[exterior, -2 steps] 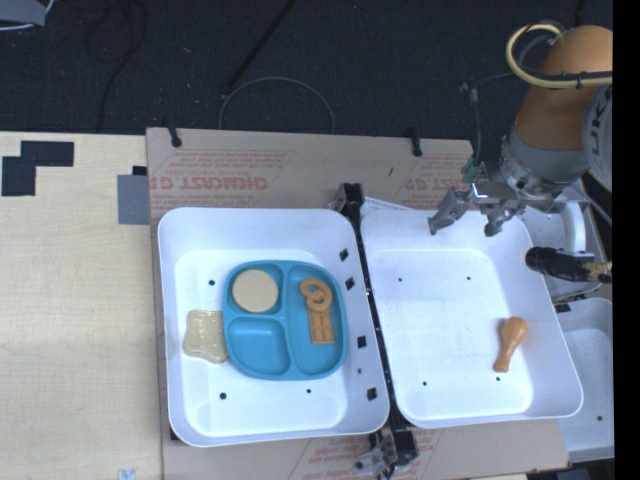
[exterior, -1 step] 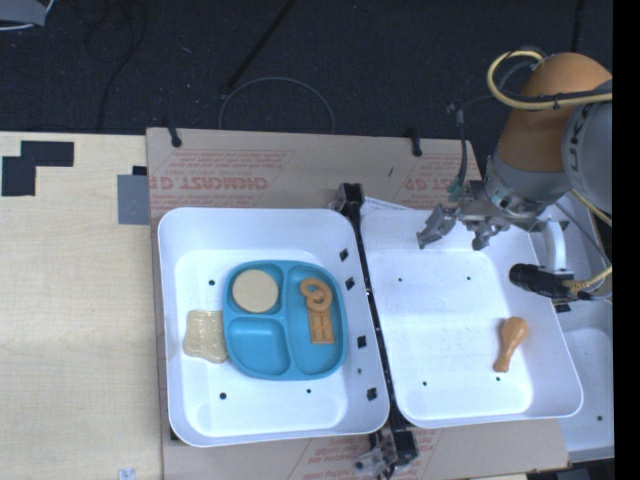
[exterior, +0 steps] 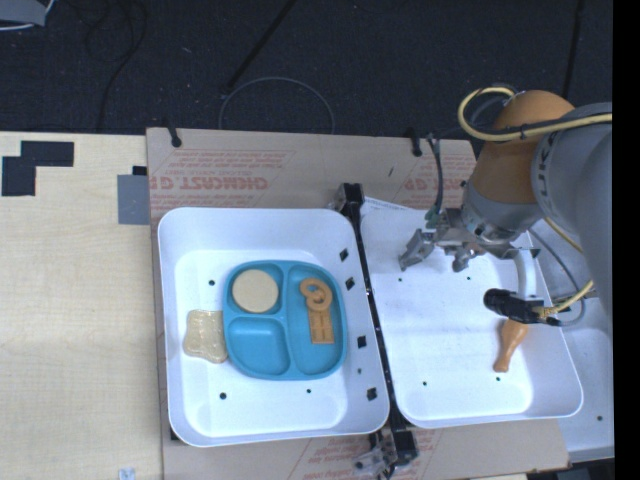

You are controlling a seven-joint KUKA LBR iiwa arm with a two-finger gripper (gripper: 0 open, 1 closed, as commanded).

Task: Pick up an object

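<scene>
The left bin holds a pale slab lying flat against the left edge of a blue tray. A round tan disc sits in the tray's upper-left compartment. A wooden key lies in the long right compartment, ring end towards the far side.

The gripper hangs over the far part of the right bin, near the divider between the bins. Its two fingers are spread apart and point down and leftward, with only bare white floor between them. Behind it the arm comes in from the right, the orange band arched high over the bin's far right corner and the wrist bent down towards the bin.

An orange-tan stick lies near the right wall of that bin, thick end nearest me, well apart from the fingers.
</scene>
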